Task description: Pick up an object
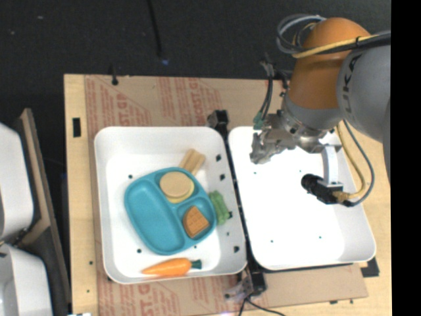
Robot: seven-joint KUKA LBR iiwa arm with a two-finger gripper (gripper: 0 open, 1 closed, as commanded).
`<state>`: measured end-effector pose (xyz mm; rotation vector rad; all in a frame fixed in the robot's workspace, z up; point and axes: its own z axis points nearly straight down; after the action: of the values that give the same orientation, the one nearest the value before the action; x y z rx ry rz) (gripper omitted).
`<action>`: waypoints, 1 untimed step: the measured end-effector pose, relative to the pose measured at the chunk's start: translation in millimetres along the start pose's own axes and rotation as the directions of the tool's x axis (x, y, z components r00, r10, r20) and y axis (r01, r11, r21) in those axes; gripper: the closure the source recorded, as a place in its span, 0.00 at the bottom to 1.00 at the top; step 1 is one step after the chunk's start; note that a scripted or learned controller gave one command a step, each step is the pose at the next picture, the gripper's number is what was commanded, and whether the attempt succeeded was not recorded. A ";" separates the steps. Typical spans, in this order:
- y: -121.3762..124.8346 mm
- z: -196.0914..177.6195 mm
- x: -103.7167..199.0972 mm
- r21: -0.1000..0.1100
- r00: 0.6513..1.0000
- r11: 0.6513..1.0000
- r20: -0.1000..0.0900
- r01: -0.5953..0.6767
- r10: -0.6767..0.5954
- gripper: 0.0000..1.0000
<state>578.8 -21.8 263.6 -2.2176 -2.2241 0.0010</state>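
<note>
A blue sectioned plate (152, 217) lies in the left bin (108, 176). On it sit a round tan biscuit (177, 185) and a brown waffle-like piece (195, 221). A wooden block (193, 160) leans at the plate's far edge, and a green piece (219, 207) lies at its right side. An orange carrot (170, 266) rests near the bin's front wall. My gripper (262, 150) hangs over the far left corner of the right bin (296, 236), apart from all these objects, with nothing seen between its fingers.
The arm's orange band (325, 58) and grey wrist loom over the right bin's far side. A black cable plug (317, 187) with a white bracket hangs above that bin's middle right. A black clamp (218, 118) sits between the bins at the back.
</note>
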 end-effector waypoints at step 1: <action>22.4 -1.5 41.4 -0.002 1.000 1.000 0.000 0.000 0.000 1.00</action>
<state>601.0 19.7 265.1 -2.2188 -2.2246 -0.0014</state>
